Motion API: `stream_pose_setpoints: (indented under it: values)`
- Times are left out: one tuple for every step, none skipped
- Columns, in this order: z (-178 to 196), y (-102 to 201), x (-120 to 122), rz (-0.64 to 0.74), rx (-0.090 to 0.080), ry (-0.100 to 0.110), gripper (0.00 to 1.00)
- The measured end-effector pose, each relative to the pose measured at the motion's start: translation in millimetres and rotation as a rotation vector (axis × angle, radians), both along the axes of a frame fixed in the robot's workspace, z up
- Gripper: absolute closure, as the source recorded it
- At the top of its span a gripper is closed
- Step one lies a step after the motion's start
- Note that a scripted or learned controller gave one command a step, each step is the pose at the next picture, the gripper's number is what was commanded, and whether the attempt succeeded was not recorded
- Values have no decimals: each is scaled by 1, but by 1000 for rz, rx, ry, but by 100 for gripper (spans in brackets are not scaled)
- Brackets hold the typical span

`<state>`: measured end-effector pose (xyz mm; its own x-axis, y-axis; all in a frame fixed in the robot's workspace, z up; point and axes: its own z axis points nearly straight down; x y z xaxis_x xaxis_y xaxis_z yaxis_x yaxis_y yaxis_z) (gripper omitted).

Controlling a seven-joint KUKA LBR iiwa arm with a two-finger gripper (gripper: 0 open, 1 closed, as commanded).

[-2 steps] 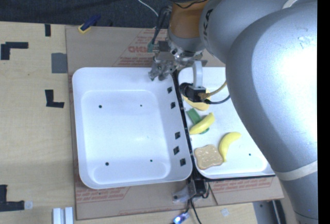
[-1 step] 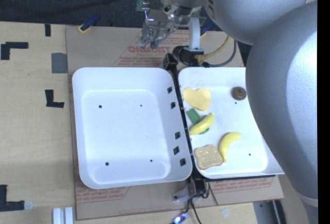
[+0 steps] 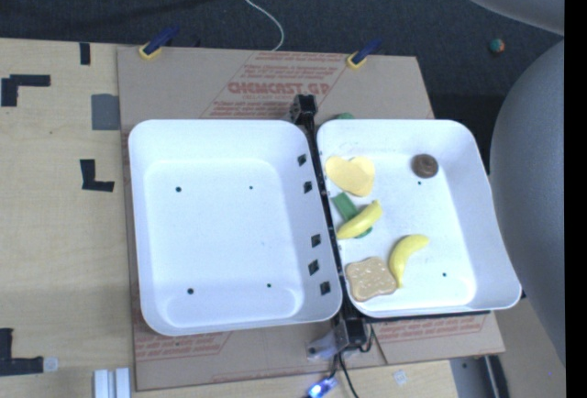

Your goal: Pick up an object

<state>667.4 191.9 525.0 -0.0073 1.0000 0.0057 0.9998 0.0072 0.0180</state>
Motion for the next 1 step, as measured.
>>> stream_pose_setpoints:
  values:
    - [-227, 18, -45, -5, -12, 38, 100]
